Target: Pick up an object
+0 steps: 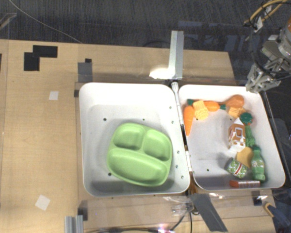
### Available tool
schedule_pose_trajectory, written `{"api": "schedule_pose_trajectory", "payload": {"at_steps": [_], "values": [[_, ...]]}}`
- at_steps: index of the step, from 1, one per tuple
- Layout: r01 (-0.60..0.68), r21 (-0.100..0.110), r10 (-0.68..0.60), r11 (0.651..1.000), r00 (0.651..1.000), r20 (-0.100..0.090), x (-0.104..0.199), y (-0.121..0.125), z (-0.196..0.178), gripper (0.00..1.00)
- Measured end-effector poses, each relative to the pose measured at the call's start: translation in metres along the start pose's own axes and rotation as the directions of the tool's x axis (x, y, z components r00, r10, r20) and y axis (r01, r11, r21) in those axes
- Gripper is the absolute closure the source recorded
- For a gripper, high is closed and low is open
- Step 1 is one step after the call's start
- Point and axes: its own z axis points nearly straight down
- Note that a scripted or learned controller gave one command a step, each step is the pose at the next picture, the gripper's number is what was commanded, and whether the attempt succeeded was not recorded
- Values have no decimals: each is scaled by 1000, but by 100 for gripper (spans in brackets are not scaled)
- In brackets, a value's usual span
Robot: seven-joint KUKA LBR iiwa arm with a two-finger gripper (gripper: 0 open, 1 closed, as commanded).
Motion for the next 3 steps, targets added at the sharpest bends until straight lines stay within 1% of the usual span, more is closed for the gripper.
{"api": "schedule_pose_trajectory", "payload": {"at_steps": [2, 3], "values": [[1, 17, -1, 1000, 1000, 17, -5, -3, -28, 100], [-73, -17, 73, 997, 997, -20, 30, 82, -14, 100]]}}
